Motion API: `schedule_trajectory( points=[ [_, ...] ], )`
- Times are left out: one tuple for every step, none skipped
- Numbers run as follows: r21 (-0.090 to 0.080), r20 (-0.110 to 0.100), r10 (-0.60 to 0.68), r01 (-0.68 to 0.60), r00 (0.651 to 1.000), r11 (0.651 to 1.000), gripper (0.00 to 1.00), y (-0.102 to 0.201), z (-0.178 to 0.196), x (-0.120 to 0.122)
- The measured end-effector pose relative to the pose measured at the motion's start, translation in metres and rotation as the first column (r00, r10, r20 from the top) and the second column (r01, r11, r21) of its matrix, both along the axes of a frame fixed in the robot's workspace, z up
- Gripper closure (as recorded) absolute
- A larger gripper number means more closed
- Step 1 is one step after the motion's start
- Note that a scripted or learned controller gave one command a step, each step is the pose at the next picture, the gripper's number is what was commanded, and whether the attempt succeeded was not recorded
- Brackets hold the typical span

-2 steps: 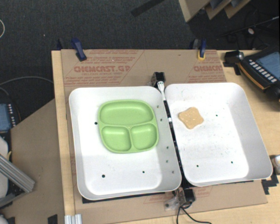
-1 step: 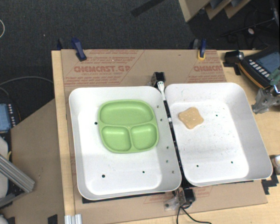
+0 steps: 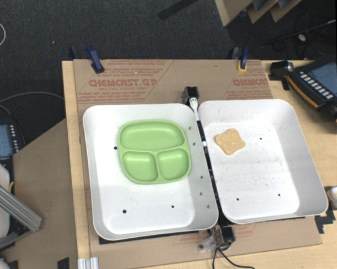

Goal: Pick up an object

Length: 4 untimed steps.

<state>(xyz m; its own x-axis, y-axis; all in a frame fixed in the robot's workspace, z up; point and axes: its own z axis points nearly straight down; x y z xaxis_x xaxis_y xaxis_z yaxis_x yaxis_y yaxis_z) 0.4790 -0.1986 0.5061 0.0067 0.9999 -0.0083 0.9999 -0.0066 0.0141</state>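
A green divided plate (image 3: 154,151) with three compartments lies in the left white bin (image 3: 105,210), toward its back half. A small tan piece shaped like a slice of toast (image 3: 229,141) lies flat in the right white bin (image 3: 280,182), near its left wall and toward the back. Both things rest on the bin floors with nothing touching them.
The two bins sit side by side on a brown board (image 3: 128,77) held by blue clamps (image 3: 94,59) at the back. A black and orange device (image 3: 310,82) lies at the far right. Cables (image 3: 228,256) run by the front edge.
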Motion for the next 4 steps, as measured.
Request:
schedule_trajectory(
  points=[
    [0.013,-0.025,0.010,-0.010,1.000,1.000,1.00,0.047,-0.114,0.000],
    [0.009,-0.019,0.005,-0.004,1.000,1.000,1.00,0.012,-0.166,0.042],
    [0.001,0.009,0.010,-0.010,1.000,1.000,1.00,0.026,0.040,0.073],
    [0.014,-0.029,0.005,-0.005,1.000,1.000,1.00,0.053,-0.084,0.001]
  ],
)
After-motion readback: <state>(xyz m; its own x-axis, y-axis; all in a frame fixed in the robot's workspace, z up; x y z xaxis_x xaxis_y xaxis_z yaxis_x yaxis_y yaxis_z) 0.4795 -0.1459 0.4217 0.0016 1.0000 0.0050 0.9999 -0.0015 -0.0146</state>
